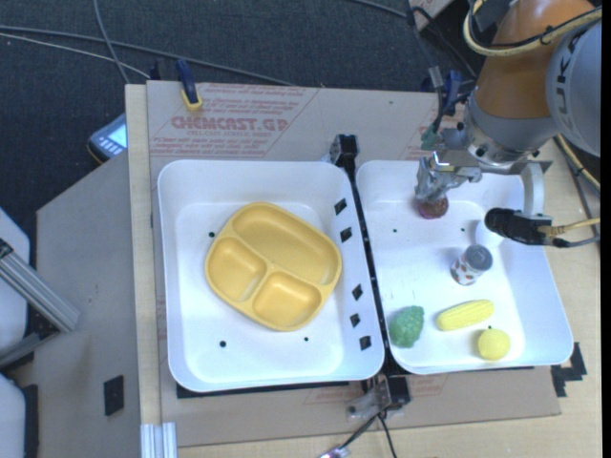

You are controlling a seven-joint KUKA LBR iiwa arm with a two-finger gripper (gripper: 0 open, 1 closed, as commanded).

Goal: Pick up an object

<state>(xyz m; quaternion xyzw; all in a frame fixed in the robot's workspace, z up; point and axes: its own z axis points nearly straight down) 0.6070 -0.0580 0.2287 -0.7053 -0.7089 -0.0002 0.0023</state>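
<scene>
**Gripper down over dark red object, far edge of right bin**

Camera view. Red print on the cardboard sheet (239, 117) under the bins reads roughly "CHEMCAST GP"; the smaller lines beneath are too fine to read. A blue-and-yellow clamp (188, 85) sits on the sheet's far edge.

Gripper (433, 197) hangs low near the far edge of the right bin (535, 346), fingertips right at a small dark red object (434, 206). The fingers flank the object closely, but I cannot tell whether they are pinching it or merely touching; the object appears to rest on the bin floor.

Same bin, toward the near edge: a small grey-and-white cylindrical item (468, 264) about mid-bin, a yellow corn cob (465, 314), a yellow lemon-like ball (493, 343) by the near right corner, a green broccoli piece (408, 324) by the near left corner.

Left bin (181, 351): a yellow divided plate (273, 264) lies flat near the centre.
</scene>
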